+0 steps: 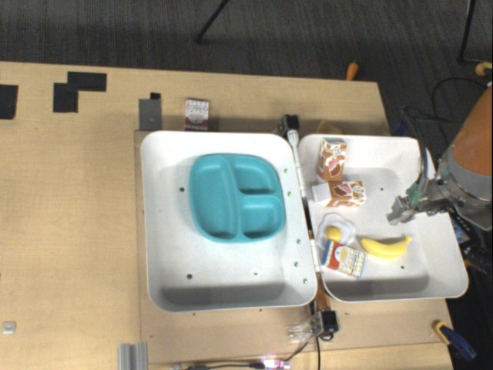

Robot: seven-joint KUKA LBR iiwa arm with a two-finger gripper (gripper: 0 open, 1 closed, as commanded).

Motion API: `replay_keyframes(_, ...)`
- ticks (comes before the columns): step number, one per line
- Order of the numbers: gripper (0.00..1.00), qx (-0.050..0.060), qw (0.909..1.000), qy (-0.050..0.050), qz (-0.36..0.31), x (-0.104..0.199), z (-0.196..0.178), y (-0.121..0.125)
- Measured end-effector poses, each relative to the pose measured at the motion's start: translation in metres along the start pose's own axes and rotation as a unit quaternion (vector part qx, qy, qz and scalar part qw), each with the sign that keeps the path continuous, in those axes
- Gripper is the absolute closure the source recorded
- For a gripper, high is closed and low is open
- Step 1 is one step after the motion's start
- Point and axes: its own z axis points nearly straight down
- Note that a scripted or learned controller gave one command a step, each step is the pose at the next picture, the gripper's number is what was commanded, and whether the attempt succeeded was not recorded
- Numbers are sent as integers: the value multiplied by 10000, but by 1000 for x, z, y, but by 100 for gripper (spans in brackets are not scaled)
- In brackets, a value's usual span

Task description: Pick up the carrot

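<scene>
Carrot located, Inspector?

— Not with certainty, Chief. I begin at the tool. The gripper (402, 209) hangs over the right bin (451, 284), toward its right side. Whether it is wide or narrow I cannot tell at this slant. I see nothing held in it.

— What lies nearest?

— A banana (385, 246), just beside the gripper on the near side, long axis roughly across the bin. Left of that is a small carton (346, 262), touching a yellow item in clear wrap (334, 230). Further left and toward the far wall are two orange-and-white cartons (344, 193), one behind the other.

— And the carrot among them?

— No item in that bin reads plainly as a carrot, so I cannot give its bearing or its long axis. There is a small orange piece (352, 71) at the bench's far edge, well apart from the gripper and outside both bins. It is too small to identify.

— The left bin?

— The left bin (154, 206) bears a teal tray (235, 196), with three compartments.

— Your judgement?

— The pick has not begun. If the carrot sits low in the right bin, the banana and cartons crowd any descent. A blind closure risks taking the banana instead.
</scene>
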Motion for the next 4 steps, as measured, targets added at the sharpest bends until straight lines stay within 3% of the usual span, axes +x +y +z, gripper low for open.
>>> replay_keyframes(1, 100, 24, 9994, 21, -331, 61, 64, 11)
replay_keyframes(2, 100, 3, 9992, 15, -408, 122, 62, 25)
replay_keyframes(3, 100, -16, 9959, 1, -899, 144, 50, 30)
replay_keyframes(4, 100, 8, 9988, 4, 481, 138, 57, 34)
